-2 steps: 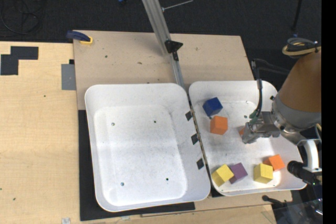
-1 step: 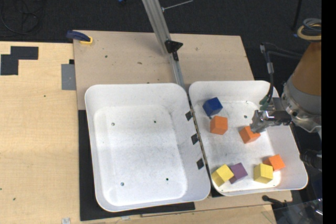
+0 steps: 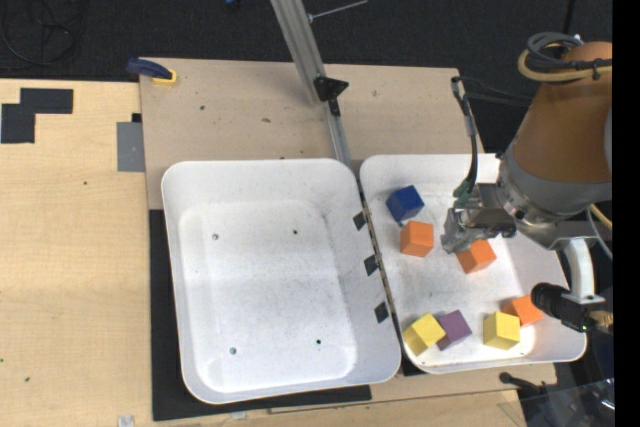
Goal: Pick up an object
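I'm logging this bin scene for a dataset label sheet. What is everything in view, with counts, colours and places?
bins: 2, white, side by side on the bench; left bin, right bin
blue cube: 1, blue, right bin, far left part
orange cubes: 3, orange, right bin; one below the blue cube, one at the gripper, one near the right rim
yellow cubes: 2, yellow, right bin near edge; one beside the purple cube, one further right
purple cube: 1, purple, right bin near edge, touching the left yellow cube
metal rail: 1, silver, slanting down to the gap between the bins
clamp: 1, blue and yellow, bench's far left corner
arm: 1, grey with orange band, from the right
gripper: 1, over the right bin, by the middle orange cube
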